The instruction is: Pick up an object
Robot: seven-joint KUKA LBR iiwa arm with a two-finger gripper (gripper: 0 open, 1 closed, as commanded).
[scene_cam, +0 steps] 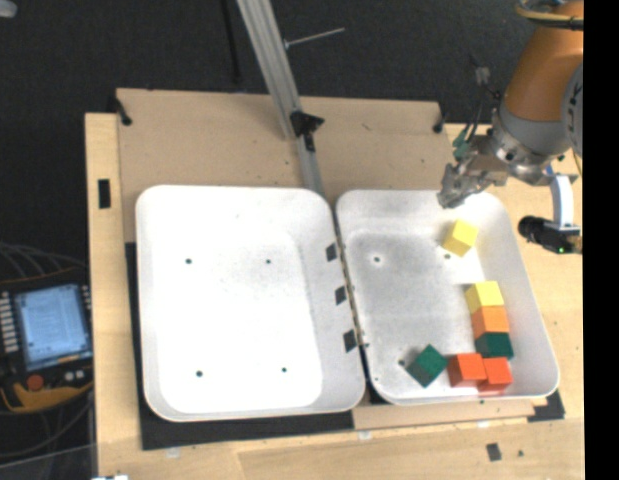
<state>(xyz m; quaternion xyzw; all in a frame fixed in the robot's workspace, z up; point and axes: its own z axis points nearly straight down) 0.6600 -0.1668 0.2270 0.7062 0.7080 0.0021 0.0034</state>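
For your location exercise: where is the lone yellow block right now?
The yellow block lies in the right bin, near its upper right corner, just below the gripper.

Your arm [545, 73] is grey with an orange band above the wrist — thin cables trail down to a dull metal end effector [455, 194].

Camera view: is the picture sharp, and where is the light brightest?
Camera view: fairly soft overall; the two shallow white plastic bins glare nearly blown-out, the small yellow cube casts a faint shadow, the pincer looks slightly blurred, and the floor stays dark.
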